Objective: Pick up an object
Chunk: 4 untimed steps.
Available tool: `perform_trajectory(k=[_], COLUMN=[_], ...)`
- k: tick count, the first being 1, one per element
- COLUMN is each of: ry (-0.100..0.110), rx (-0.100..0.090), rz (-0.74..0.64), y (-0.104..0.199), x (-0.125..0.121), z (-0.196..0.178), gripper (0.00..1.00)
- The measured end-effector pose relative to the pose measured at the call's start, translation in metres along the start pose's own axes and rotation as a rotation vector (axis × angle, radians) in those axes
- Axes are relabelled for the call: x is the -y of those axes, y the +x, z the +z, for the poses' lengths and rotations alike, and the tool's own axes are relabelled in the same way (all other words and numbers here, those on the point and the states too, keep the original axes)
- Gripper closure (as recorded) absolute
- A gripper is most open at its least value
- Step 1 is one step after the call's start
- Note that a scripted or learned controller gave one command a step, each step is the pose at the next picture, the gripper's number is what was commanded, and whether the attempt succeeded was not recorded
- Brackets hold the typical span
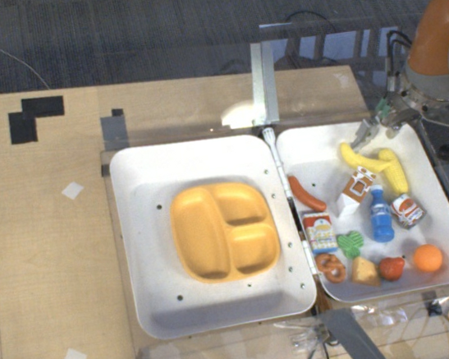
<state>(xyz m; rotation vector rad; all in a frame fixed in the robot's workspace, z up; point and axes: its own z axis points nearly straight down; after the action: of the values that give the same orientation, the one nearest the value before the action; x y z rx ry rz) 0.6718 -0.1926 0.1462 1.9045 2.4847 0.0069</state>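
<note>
my gripper [365, 135] hangs with fingers slightly apart and unloaded, the banana [382, 165] just below them among crowded items, so closing off-centre on its curved skin risks it slipping out or nudging the carton [360, 183].

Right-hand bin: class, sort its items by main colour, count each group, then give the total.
Yellow: 2, banana, cheese wedge
Red: 3, sausage, tomato, can
Orange/brown: 3, orange, pretzel, small carton
Blue: 1, bottle
Green: 1, leafy piece
White: 1, carton
Total: 11
</note>
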Motion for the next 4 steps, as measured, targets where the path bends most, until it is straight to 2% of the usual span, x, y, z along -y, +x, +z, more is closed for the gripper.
perform_trajectory(k=[1, 2, 3, 4], ry=[0.000, 0.001, 0.000, -0.009], rx=[0.001, -0.002, -0.002, 0.005], rz=[-0.367, -0.610, -0.243, -0.249], y=[-0.013, 0.001, 0.050, 0.049], x=[0.003, 0.000, 0.021, 0.017], z=[-0.024, -0.032, 0.057, 0.043], gripper=[0.00, 0.00, 0.00, 1.00])
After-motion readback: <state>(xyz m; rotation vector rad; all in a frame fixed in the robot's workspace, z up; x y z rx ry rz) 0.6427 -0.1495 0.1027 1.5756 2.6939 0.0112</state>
